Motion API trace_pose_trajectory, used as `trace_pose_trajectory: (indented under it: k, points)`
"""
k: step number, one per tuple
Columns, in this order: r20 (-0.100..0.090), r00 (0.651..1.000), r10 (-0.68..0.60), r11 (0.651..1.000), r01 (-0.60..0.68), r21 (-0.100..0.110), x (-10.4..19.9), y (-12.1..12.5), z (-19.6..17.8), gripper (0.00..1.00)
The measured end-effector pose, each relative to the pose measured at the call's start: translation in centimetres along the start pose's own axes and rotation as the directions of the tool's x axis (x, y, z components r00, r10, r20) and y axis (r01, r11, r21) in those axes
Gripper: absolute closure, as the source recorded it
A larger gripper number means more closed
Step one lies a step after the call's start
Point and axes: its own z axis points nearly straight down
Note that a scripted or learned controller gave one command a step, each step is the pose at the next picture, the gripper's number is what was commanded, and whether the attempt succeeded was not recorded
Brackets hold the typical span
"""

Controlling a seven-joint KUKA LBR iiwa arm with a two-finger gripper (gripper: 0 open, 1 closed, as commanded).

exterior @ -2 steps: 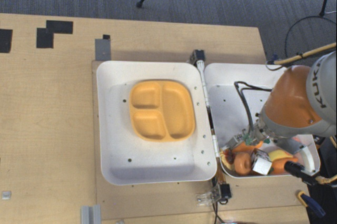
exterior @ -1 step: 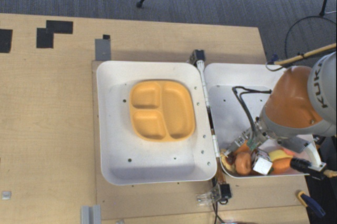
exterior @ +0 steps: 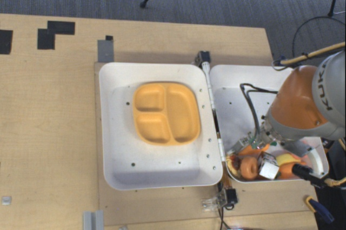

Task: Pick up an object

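I see the jumble of small objects heaped in the near corner of the right bin, the arm's wrist low over it, the pincer's state untellable, while a yellow sectioned plate lies in the left bin.

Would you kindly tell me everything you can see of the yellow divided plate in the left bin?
The yellow divided plate is a rounded square that looks like matte plastic, moulded in one piece. Raised ridges split it into three compartments: two smaller ones on the view's left and one long one on its right. It lies flat and face up on the floor of the left bin, near the middle, turned slightly askew. Only the bin's floor touches it.
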Motion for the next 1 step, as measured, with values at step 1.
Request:
trace_pose_trajectory:
  k: [1]
  points:
    - [0.006,1.000,0.000,1.000,0.000,-0.005,-0.18,0.19,-1.17,1.00]
